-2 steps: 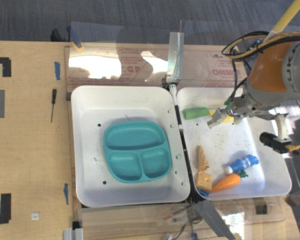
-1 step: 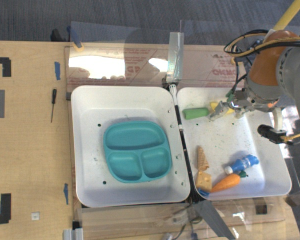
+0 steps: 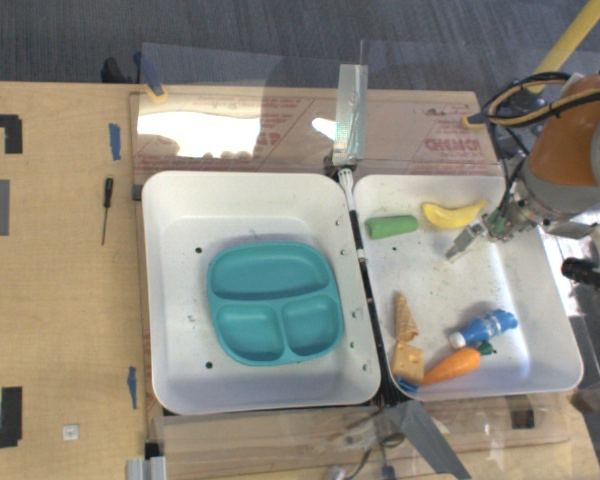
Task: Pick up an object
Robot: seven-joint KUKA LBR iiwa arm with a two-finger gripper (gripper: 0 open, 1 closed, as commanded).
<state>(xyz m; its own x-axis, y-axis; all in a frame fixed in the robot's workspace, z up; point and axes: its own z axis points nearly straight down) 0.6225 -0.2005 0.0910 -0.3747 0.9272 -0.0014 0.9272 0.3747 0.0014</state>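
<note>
Open floor mid-bin between banana (image 3: 452,213) and bottle (image 3: 485,328).

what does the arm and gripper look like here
The arm is grey with a broad orange band above the wrist, rounded in shape. Black cables loop over its top, beside a yellow one. The gripper at its end is small, metallic grey and slim.

Claw (image 3: 470,240) low, slanted leftward, fingers apart.

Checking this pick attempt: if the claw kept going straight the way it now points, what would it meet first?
The claw points left and down, so it would probably meet the bare floor of the right bin first, just below the banana. Height above the floor is unclear.
</note>
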